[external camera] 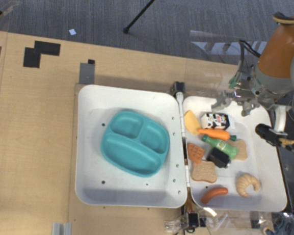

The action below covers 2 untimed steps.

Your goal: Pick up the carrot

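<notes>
One carrot point(215, 134) lies in the right bin point(275, 174), touching a green bottle point(220, 145). Gripper point(234, 102) above it, fingers spread, holding nothing.

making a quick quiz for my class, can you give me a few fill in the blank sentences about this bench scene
1. The teal divided plate lies in the ____ bin.
2. The carrot lies in the right bin, touching the ____ bottle below it.
3. The croissant is to the ____ of the sausage.
4. The gripper hovers over the right bin's ____ edge.

Missing words: left; green; right; far
</notes>
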Tool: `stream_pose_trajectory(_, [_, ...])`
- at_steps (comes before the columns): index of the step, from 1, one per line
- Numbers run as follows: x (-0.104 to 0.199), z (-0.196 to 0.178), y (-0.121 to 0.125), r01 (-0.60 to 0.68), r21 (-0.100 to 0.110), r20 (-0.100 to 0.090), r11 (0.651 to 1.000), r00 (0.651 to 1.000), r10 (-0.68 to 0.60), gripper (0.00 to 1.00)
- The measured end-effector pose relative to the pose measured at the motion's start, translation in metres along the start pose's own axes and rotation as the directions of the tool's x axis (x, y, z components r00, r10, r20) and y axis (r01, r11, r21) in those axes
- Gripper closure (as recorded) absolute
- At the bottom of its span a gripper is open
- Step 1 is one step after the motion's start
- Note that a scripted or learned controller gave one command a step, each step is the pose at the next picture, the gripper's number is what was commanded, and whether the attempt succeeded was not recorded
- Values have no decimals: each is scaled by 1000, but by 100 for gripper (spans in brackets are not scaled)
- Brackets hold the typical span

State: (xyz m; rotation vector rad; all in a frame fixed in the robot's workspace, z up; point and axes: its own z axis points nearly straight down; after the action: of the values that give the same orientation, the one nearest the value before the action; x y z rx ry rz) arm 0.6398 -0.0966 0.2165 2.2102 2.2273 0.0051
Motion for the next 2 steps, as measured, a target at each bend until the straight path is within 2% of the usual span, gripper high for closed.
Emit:
stream_pose_trajectory(1, [11,98,-43,185,7,-2,983,983,-184,0])
stream_pose_trajectory(2, [-6,118,2,135,19,-1,991,991,-135,0])
